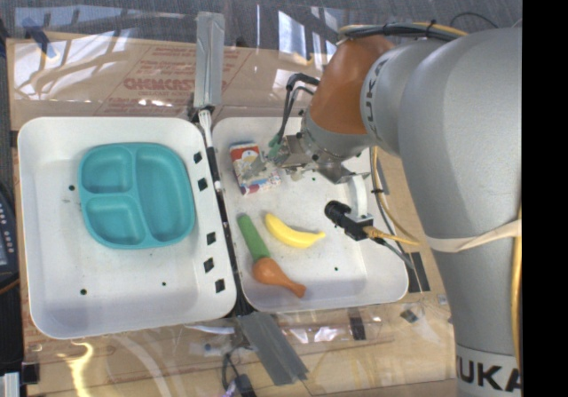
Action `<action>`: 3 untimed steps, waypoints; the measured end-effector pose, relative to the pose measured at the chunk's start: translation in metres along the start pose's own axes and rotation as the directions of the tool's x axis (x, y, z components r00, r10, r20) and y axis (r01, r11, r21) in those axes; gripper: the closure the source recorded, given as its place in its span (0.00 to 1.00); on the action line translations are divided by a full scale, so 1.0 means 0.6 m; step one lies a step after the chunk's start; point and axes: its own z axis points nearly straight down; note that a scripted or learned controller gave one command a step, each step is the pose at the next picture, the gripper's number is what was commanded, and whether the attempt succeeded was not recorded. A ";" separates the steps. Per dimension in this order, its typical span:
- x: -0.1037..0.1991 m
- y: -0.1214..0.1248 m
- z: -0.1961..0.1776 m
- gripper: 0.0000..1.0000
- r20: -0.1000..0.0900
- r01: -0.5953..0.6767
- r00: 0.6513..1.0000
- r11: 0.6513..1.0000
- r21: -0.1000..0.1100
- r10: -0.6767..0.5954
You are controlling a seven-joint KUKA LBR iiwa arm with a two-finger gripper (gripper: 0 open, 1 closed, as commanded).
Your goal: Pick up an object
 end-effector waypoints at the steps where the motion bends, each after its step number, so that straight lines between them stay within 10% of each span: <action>1: -0.016 -0.132 0.033 0.00 -0.004 0.067 0.998 0.998 0.022 -0.067; 2: -0.015 -0.131 0.016 1.00 -0.004 0.071 0.997 0.997 0.022 -0.071; 3: 0.047 -0.076 -0.217 1.00 -0.002 0.033 0.999 0.999 0.017 -0.033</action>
